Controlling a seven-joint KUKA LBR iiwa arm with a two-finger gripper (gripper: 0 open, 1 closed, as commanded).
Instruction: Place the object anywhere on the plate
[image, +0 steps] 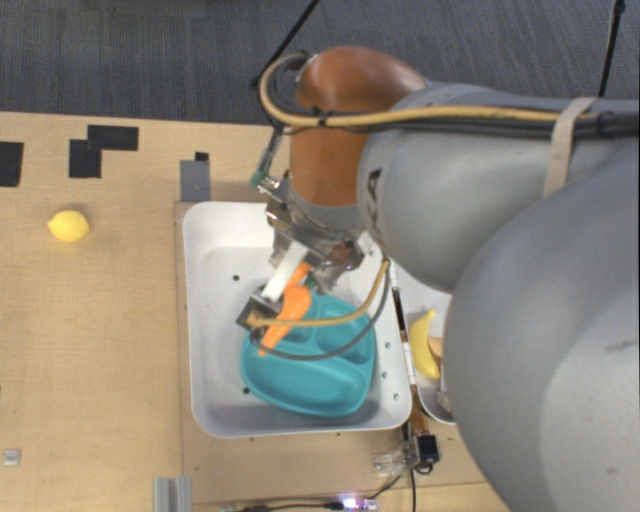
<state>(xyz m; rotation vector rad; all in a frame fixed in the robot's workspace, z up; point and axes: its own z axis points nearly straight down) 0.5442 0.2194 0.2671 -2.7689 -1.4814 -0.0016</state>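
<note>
Two shallow white bins sit side by side on the pale wooden bench (90, 350). The left bin (205, 300) is in plain sight, while the right bin (424, 392) is mostly covered by the big grey arm (520, 300), which reaches in from the right with its orange band above the wrist.

A teal plate (320, 385) with divided sections lies in the lower half of the left bin, reaching close to the bin's near wall. The gripper (300, 275) hangs over the middle of this bin, just above the plate's upper left edge. An orange, carrot-shaped thing (293, 303) sits right under the gripper. It is tilted, with its thinner end pointing down and to the left, and it overlaps the plate's upper left rim. From this angle I cannot tell whether the gripper is closed on the orange thing or loose around it, nor whether the thing rests on the plate or hangs just above it.

A banana (428, 345) lies in the strip of the right bin that shows beside the arm, close to the wall shared with the left bin.

A small yellow lemon (68, 226) rests on the bare bench well to the left of the bins. A short grey block (196, 180) stands just beyond the left bin's far left corner, and flat black shapes (105, 145) mark the bench along its far edge.
</note>
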